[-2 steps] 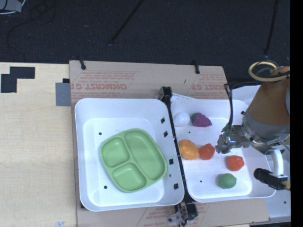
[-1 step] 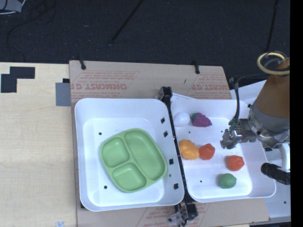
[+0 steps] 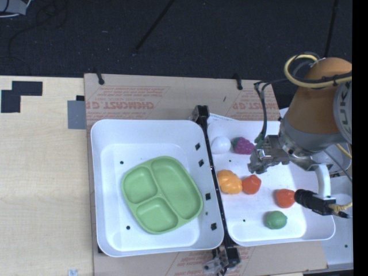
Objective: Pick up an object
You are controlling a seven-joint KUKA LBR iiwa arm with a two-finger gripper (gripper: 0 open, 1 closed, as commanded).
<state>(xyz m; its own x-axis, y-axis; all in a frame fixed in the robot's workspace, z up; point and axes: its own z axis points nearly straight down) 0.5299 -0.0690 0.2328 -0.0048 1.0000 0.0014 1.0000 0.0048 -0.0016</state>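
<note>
The right bin (image 3: 319, 232) holds several small items: a white ball (image 3: 220, 144), a purple piece (image 3: 244, 146), an orange-yellow piece (image 3: 229, 182), a red piece (image 3: 251, 184), a second red piece (image 3: 284, 198) and a green piece (image 3: 276, 219). My gripper (image 3: 260, 163) hangs over the middle of this bin, just above and right of the first red piece and below the purple one. Nothing shows between its fingers. The arm's grey and orange body covers the bin's right part.
The left bin (image 3: 106, 154) carries a green three-compartment plate (image 3: 161, 194). A black divider (image 3: 208, 171) runs between the bins. Cardboard (image 3: 149, 99) lies under both, and cables (image 3: 264, 114) hang beside the arm.
</note>
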